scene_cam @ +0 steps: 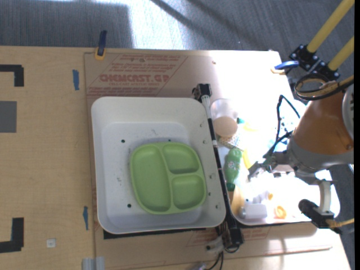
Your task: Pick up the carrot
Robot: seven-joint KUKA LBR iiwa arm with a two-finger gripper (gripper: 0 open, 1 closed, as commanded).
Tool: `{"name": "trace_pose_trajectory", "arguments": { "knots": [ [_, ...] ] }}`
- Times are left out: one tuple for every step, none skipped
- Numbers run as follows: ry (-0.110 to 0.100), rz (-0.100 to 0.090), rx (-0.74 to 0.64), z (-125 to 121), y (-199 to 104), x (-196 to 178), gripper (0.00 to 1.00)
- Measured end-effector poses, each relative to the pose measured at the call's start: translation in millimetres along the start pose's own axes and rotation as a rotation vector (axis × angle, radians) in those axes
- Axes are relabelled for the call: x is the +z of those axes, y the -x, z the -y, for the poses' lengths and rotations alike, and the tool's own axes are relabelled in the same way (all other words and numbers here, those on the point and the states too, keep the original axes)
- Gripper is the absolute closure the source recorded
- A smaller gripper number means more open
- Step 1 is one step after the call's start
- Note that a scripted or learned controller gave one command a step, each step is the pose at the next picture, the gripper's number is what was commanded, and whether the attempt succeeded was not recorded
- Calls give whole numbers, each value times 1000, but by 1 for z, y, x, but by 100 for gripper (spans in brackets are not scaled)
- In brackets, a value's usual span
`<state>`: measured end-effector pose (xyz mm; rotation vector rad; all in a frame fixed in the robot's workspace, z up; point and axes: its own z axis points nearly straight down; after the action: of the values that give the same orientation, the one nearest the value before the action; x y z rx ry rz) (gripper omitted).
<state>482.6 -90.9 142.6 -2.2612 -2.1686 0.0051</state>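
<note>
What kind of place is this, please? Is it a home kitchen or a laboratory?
Most likely a robot laboratory, not a kitchen. A grey and orange arm reaches over two white bins on a cardboard-covered bench marked with black and blue tape. The green plate and small items look like toy props.

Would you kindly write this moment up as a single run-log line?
arm: over right bin | gripper: low, beside green item | carrot: lying in right bin, not held | left bin: green divided plate
</note>
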Motion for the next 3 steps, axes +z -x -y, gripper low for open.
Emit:
{"name": "trace_pose_trajectory", "arguments": {
  "knots": [
    [14, -2, -261, -3, 40, 51, 0],
    [29, 11, -529, -7, 42, 50, 0],
    [32, 24, -762, -8, 33, 49, 0]
  ]
}}
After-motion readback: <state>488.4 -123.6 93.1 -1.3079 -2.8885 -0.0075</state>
